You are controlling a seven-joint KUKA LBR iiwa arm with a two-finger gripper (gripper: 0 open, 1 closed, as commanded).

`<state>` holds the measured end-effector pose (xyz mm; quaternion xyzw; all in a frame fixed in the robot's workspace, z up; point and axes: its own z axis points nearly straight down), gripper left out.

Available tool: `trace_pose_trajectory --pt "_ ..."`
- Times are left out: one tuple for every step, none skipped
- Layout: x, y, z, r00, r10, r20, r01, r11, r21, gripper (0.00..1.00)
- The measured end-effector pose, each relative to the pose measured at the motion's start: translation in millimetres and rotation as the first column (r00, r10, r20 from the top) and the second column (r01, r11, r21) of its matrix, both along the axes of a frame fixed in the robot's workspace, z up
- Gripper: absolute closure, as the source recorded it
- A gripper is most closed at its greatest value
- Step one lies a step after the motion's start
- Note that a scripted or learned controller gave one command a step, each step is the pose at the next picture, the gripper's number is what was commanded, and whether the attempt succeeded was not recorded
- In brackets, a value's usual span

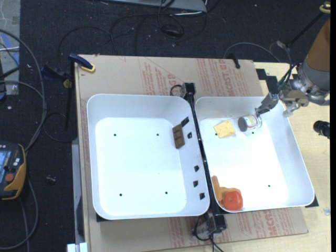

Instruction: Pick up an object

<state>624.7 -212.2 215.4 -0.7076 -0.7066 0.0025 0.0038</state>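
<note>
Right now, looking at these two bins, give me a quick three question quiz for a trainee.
1. True or false: the chocolate bar lies in the left bin.
2. Which lies nearest the gripper? A) yellow block B) silver can C) orange object
3. Fill in: the orange object sits in the right bin's near ____ corner.

Key: 1 true; 2 B; 3 left.

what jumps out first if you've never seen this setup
The orange-red object in the near corner of the right bin stands out against the white. Farther back in that bin lie a yellow wedge and a small silver cylinder, with the arm's tool poised just beside the cylinder. A brown bar lies by the left bin's right wall.
</note>
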Motion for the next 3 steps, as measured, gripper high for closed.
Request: trace_pose_trajectory --pt "2 0 5 1.000 0.002 0.009 -0.002 1.000 -0.002 0.00" --pt "11 0 -44 1.000 0.002 0.005 -0.002 1.000 -0.001 0.00" --pt "17 6 -94 1.000 0.002 0.004 -0.002 1.000 0.000 0.00"
